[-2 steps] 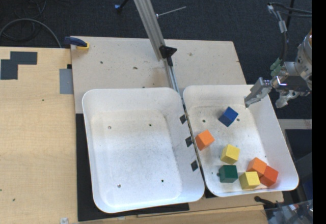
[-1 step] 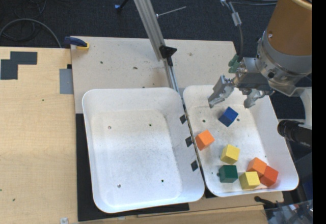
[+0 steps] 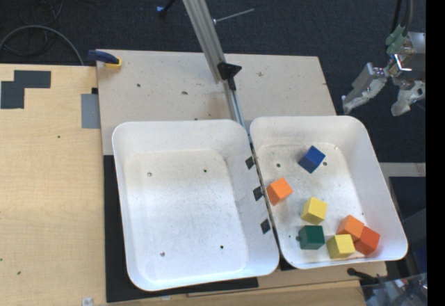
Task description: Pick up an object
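Observation:
The right bin [image 3: 361,132] holds several small blocks: a blue one [image 3: 312,158] near its back, an orange one [image 3: 279,190] by the left wall, a yellow one [image 3: 314,210] in the middle, and a dark green one [image 3: 311,236] toward the front. At the front right corner a yellow block [image 3: 341,245], an orange block [image 3: 351,226] and a red-orange block [image 3: 367,240] sit bunched together. My gripper [image 3: 381,94] hangs open at the upper right, outside the bin and beyond its back right corner, with nothing between its fingers.
The left bin [image 3: 132,138] lies beside the right one, parted by a divider with black clips [image 3: 258,192]. A slanted aluminium rail [image 3: 203,26] rises behind the bins. A blue and yellow clamp [image 3: 104,58] sits at the board's back left corner.

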{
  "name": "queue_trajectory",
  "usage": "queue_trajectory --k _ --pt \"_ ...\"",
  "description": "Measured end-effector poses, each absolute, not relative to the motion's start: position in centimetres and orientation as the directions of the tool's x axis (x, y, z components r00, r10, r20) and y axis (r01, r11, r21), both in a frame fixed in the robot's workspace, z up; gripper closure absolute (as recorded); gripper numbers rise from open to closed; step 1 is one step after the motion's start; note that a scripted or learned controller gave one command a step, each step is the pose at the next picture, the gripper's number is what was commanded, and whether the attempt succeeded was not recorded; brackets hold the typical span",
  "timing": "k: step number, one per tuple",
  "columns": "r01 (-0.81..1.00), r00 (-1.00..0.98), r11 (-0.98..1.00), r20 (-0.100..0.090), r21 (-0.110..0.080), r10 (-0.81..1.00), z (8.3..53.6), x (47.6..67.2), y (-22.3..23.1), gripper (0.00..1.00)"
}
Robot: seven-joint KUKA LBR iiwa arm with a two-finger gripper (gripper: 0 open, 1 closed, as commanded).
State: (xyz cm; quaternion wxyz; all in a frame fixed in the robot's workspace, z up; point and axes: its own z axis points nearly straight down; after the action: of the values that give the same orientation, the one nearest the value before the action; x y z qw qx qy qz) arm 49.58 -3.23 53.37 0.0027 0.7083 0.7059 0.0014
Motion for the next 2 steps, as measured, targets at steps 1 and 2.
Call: queue_trajectory --k 1,2 --pt "1.0 0.001 -0.001 -0.002 -0.009 1.0 46.9 57.3 -5.5 0.0" --pt "1.0 -0.004 0.004 0.001 -0.007 1.0 43.1 61.7 -0.9 0.0"
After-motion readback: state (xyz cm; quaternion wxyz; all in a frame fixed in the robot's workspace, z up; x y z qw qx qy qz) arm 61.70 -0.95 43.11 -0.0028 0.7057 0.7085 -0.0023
